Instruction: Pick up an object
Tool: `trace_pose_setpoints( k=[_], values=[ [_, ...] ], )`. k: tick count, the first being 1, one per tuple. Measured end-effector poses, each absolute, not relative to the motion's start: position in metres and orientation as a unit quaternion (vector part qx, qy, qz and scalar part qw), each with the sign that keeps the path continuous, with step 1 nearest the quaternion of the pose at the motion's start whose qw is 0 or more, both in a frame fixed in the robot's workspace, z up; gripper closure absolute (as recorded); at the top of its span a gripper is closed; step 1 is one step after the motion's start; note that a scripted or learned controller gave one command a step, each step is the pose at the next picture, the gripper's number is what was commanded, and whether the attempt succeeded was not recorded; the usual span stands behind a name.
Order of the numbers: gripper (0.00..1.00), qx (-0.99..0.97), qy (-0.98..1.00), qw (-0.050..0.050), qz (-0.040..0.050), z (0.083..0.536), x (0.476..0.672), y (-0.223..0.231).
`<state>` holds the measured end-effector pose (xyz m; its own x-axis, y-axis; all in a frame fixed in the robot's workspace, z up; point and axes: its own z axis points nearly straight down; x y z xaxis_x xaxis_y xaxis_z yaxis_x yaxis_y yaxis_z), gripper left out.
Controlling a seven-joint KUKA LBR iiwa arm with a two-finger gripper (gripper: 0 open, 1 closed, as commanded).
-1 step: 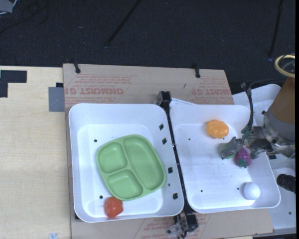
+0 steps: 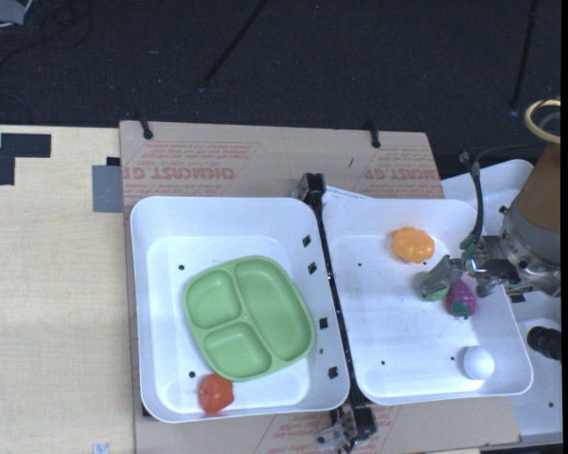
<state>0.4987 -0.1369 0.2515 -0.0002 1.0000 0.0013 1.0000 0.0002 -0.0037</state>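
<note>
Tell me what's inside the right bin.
An orange object, a purple object at the end effector, and a white ball. The end effector covers part of the bin floor.

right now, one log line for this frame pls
gripper: low in right bin | beside purple object | orange object loose | white ball loose | grasp: unconfirmed

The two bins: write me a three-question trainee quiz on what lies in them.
1. True or false: the green plate lies in the left bin.
2. Which thing lies closest to the pincer?
A. orange ball
B. purple ball
C. white ball
3. Fill in: the red ball lies beside the plate's ___ edge, near or far.

Key: 1 true; 2 B; 3 near.
</note>
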Motion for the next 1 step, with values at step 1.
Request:
trace_pose_setpoints(
  k=[1],
  values=[
    [0.0, -0.707, -0.707, 0.003, 0.0019, 0.2016, 0.5061, -0.1305]
  ],
)
